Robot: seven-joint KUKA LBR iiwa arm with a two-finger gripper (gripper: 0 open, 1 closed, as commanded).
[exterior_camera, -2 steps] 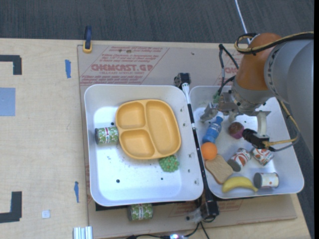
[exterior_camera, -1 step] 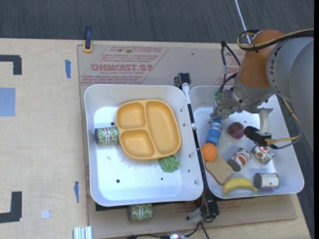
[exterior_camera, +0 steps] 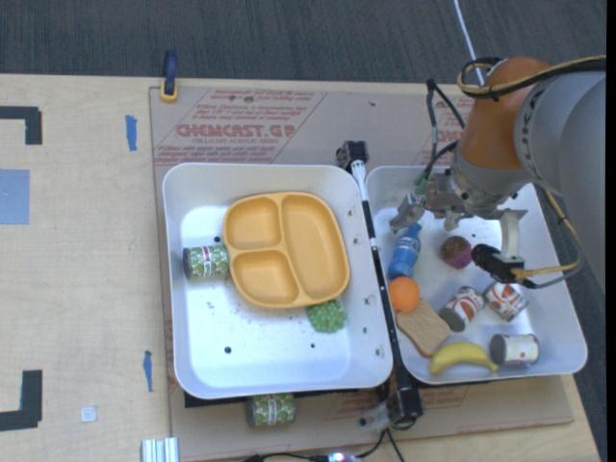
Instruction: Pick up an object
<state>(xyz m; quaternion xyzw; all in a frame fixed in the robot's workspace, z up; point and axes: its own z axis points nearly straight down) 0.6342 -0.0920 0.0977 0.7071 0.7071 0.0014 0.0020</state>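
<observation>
Gripper point(exterior_camera: 435, 203): upper part of the right white bin point(exterior_camera: 568, 349), hanging off the grey arm with the orange band point(exterior_camera: 496, 128); can't tell finger state from this angle, nothing visibly held.
Nearest target: blue plastic bottle with white cap point(exterior_camera: 405, 251), just below-left of gripper, near the bin's left wall.
Bottle axis: long axis runs upper right to lower left, cap end up toward gripper; my read is a grasp across that axis works best.
Other candidates: dark red round fruit point(exterior_camera: 456, 251) just below-right of gripper; orange ball point(exterior_camera: 405, 295) below the bottle, touching or nearly touching it.
Crowding: tan bread slice point(exterior_camera: 423, 327), yellow banana point(exterior_camera: 462, 357), 2 small red-and-white cans point(exterior_camera: 484, 302) and 1 white can point(exterior_camera: 518, 348) packed in the lower half of the right bin.
Edges: divider wall between the 2 bins sits just left of bottle, so little room on that side; open floor to bottle's right, toward the fruit.
Left bin point(exterior_camera: 183, 195): yellow 3-compartment plate point(exterior_camera: 286, 248), green can point(exterior_camera: 205, 261), green bumpy lump point(exterior_camera: 327, 317); well apart from gripper.
Risk: wall contact or nudging the orange ball.
</observation>
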